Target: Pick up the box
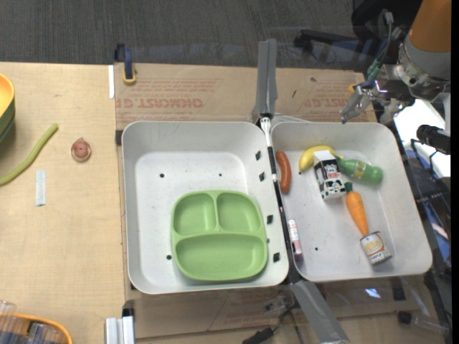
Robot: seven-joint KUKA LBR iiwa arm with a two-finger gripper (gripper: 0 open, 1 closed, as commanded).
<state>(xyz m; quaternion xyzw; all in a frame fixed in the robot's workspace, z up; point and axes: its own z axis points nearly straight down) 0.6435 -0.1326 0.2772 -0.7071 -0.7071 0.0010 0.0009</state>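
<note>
The box (329, 180) is a small carton with black and white cow patches. It lies in the right bin (401, 163), wedged between a banana (314, 155), a green bottle (361, 170) and a carrot (356, 212). My gripper (363, 103) hangs above the bin's far rim, up and to the right of the box and well apart from it. It is open with nothing between its fingers.
The right bin also holds a red sausage (284, 171), a small can (376, 249) and a pink stick (293, 236) by the left wall. A green divided plate (219, 235) lies in the left bin (143, 192). Loose items sit on the bench at far left.
</note>
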